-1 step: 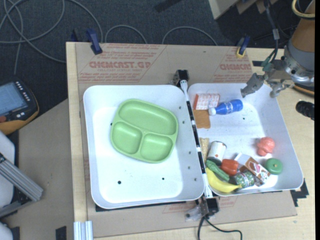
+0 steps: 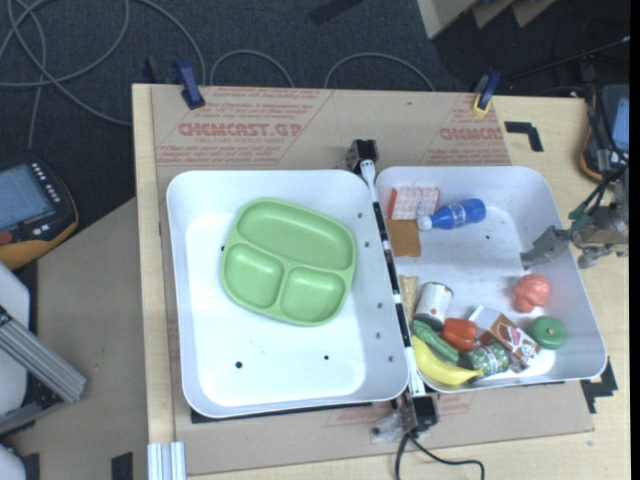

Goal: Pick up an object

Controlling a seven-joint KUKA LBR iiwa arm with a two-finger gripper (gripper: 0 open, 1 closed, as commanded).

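Observation:
My gripper (image 2: 566,246) hangs over the right rim of the right bin (image 2: 500,183), above the orange-pink ball (image 2: 532,290) and apart from it. Nothing shows held in it. The right bin holds several items. A blue bottle (image 2: 455,213) lies next to a red-and-white packet (image 2: 413,203) and a brown block (image 2: 404,236) at the back. A small can (image 2: 432,298), a red pepper (image 2: 460,333), a yellow banana (image 2: 440,368), a small printed carton (image 2: 510,341) and a green round piece (image 2: 547,331) crowd the front.
A light green divided plate (image 2: 290,263) lies in the left bin (image 2: 200,358). Clamps (image 2: 187,83) grip the board's far edge. A handheld pendant (image 2: 30,203) rests off the bench at the left, with cables on the floor behind.

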